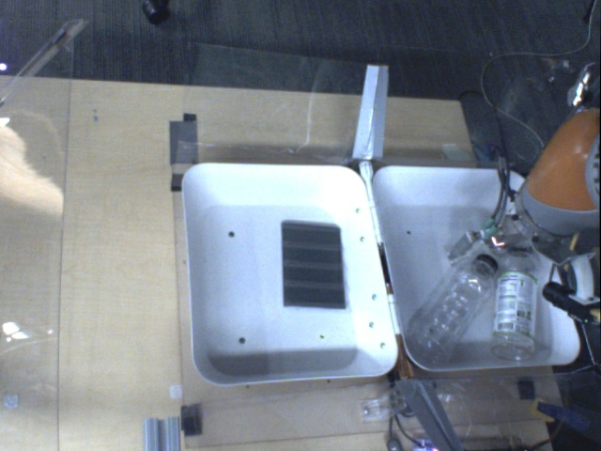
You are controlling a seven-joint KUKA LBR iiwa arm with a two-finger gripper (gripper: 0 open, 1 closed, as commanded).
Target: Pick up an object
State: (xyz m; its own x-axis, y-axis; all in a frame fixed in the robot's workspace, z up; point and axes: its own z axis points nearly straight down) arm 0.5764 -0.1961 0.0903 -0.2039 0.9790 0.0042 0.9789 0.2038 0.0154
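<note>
Camera view: fingers' state cannot be told; two clear bottles (pixel 454 306) (pixel 514 313) crowd the right bin's (pixel 413 252) near edge.

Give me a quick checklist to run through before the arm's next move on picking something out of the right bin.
1. Targets present: ok. Two clear plastic bottles lie in the right white bin, a ribbed one and a labelled one.
2. Bottles lying flat, not stacked: ok. They lie side by side, both on their sides.
3. Gripper position: cannot tell. The grey arm with the orange band sits over the bin's right side, near the bottle necks, and covers the gripper.
4. Anything held: cannot tell.
5. Cables near the wrist: cannot tell whether they would snag.
6. Left white bin: ok. It holds a dark ribbed rectangular pad, away from the arm.
</note>
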